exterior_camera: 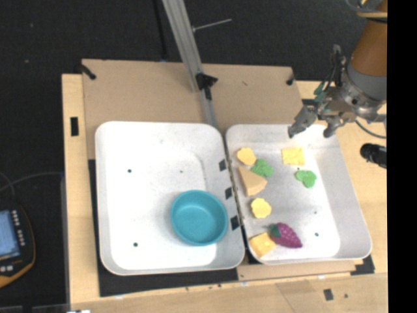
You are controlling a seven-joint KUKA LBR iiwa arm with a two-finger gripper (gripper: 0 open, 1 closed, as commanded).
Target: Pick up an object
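My gripper (315,126) hangs open over the far edge of the right bin (345,194), its two dark fingers spread with nothing between them. Just below it lies a yellow square piece (292,156). A small green piece (305,178) lies to that square's lower right. Further left are a yellow round piece (245,156), another green piece (262,169) and a tan wedge (251,182). Toward the near side lie a yellow piece (260,208), a purple grape bunch (285,235) and a yellow block (262,244).
The left bin (130,155) holds a teal bowl (198,216) near its front right corner. A grey metal pole (186,38) slants up from behind the divide between the bins. A handheld controller (12,240) lies at the far left.
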